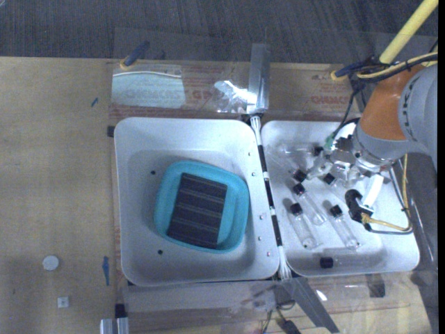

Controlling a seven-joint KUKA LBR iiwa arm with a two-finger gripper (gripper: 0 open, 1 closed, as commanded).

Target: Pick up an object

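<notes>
Objects to pick: several small clear vials with black caps point(306, 223) lie scattered on the floor of the right bin point(400, 259), some near its front, some toward its middle.
Loose cap: one small black piece point(325, 262) lies alone near the front wall of the right bin.
Left bin point(132, 186): it holds a light blue tray point(163, 193) with a dark ribbed block point(199, 209) lying in it, a little tilted.
Gripper point(332, 164): it is low over the right bin, among the vials at the middle; its parts mix with the vials, so I cannot tell how far it is open or if it has hold of anything.
Arm point(396, 113): grey with the orange band, it comes in from the right, above the back part of the right bin.
Behind the bins: a clear plastic bag point(147, 89) and a crumpled clear wrap point(233, 94) lie on the bench point(49, 152).
</notes>
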